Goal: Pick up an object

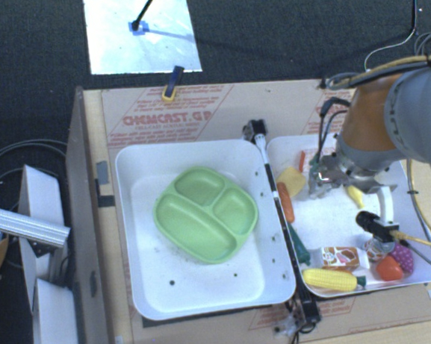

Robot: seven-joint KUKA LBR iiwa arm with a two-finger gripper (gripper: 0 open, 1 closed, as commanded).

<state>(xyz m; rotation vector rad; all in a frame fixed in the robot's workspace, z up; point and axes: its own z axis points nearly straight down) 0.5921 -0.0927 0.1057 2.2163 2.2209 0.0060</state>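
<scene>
- Looking down, we see the gripper (320, 181) low in the right bin (423, 273) — whether it is apart or together we cannot tell.
- We see a corn cob (330, 278) at the bin's near edge, a green divided plate (206, 214) in the left bin (155, 296).

Grey arm (418, 105), orange wrist band, thin cables alongside.

Pale green divided plate (206, 213), white bins (145, 182), yellow corn cob (330, 278), orange-banded grey arm (391, 118)
</scene>
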